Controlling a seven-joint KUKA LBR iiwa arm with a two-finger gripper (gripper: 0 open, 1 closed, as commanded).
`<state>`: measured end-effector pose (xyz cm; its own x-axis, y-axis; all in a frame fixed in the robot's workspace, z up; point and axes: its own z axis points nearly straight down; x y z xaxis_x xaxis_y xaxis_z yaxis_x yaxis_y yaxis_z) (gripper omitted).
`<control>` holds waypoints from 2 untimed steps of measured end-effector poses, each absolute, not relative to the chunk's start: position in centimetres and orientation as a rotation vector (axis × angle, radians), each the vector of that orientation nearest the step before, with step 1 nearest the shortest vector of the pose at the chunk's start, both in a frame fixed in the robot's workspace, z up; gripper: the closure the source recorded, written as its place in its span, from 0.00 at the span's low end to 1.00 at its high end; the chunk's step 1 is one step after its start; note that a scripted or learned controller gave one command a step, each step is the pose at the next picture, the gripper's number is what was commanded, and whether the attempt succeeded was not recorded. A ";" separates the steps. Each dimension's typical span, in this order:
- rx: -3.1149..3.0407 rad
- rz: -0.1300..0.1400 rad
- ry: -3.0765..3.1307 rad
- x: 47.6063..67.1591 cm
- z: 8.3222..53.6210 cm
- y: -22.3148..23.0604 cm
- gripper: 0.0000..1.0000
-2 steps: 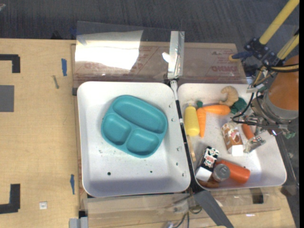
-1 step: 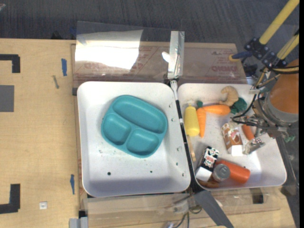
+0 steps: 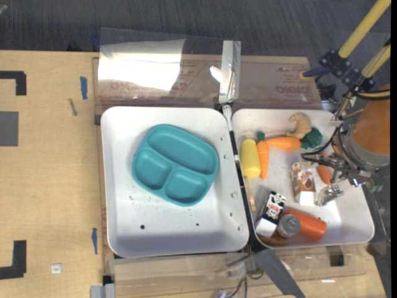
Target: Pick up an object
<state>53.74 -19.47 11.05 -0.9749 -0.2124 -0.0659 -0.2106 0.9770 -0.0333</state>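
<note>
Right bin [image 3: 366, 225], near rim: an orange bottle [image 3: 303, 226] with a grey cap lies on its side, long axis across the view, cap pointing left; just left of it, touching, a small black-and-white carton [image 3: 271, 211], roughly upright, tilted slightly. Further in, a brown-and-white packet [image 3: 304, 182] lies flat, long axis running near to far; the gripper [image 3: 330, 188] hangs just right of it, low over the bin floor; whether the claw is open or closed cannot be told; nothing visibly between its tips. Left side of this bin: a yellow bottle [image 3: 250, 157], long axis near to far, beside the divider; a carrot [image 3: 280, 144] lies crosswise, a second orange piece under it. Far corner: a tan ginger root [image 3: 300, 125] and something green [image 3: 312, 137]. Left bin [image 3: 118, 135]: a teal divided plate [image 3: 176, 164] sits centrally, flat.
</note>
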 end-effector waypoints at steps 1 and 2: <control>-0.091 -0.040 3.064 51.1 11.0 -18.2 0.00; 0.101 -0.015 3.085 51.7 10.8 -18.3 0.00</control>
